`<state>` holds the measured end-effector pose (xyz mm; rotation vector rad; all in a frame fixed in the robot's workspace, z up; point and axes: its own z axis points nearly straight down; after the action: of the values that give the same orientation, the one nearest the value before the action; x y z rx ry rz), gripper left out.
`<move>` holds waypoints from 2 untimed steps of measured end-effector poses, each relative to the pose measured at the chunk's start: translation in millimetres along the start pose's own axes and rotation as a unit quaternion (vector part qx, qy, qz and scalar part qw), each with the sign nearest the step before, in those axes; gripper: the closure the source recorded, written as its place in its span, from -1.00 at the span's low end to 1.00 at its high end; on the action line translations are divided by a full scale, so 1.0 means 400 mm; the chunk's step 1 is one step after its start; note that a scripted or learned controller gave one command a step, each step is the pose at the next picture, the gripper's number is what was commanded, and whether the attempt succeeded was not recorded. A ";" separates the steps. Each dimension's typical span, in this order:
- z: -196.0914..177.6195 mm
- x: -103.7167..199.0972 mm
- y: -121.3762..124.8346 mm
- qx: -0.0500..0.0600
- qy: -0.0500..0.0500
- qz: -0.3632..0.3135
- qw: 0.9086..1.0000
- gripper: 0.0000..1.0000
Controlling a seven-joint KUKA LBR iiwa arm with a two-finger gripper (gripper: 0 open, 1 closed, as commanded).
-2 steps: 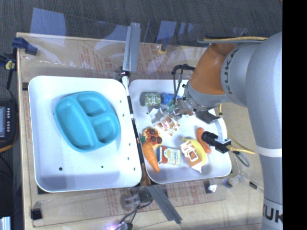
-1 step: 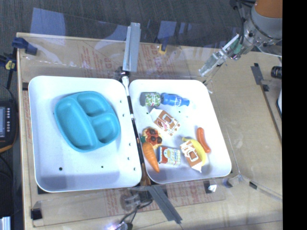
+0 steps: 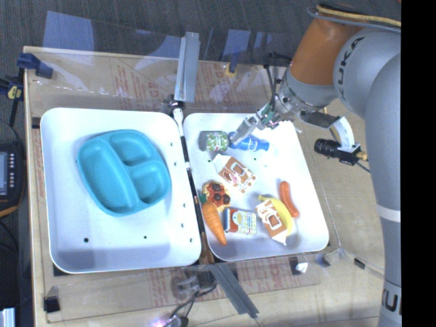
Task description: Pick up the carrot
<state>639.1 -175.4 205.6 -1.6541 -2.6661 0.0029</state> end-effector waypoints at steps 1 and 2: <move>0.289 0.048 -0.005 0.000 0.000 -0.019 1.000 -1.00; 0.282 0.195 -0.098 -0.001 -0.003 -0.117 0.993 -1.00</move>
<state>569.0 -122.9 93.0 -1.3343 -2.8464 0.0053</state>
